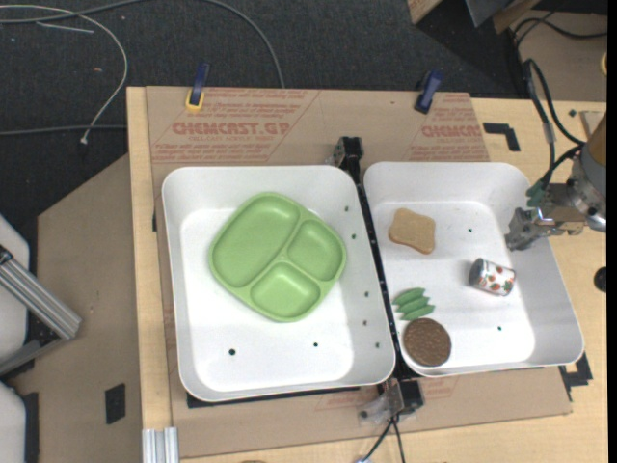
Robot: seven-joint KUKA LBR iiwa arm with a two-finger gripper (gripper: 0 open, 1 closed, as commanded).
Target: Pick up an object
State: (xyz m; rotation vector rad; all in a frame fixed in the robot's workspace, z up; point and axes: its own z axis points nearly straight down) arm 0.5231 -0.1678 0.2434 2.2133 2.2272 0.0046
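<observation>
Two white bins sit side by side on the bench. The left bin [193,355] carries a green divided plate [278,256], lying flat near its centre.

The right bin [549,297] contains four items: a tan slice of bread [413,230] toward the back left, a small can [492,277] lying on its side toward the right, a green pea pod [414,303] near the left wall, and a round brown patty [426,341] at the front left corner, just in front of the pod.

The gripper [525,228] stands at the right bin's far right edge, over the rim. Whether it is open or closed cannot be told at this angle; nothing is seen between its tips. The can lies nearest, just forward and left of the gripper, apart from it. Bread, pod and patty lie well apart to its left.
</observation>
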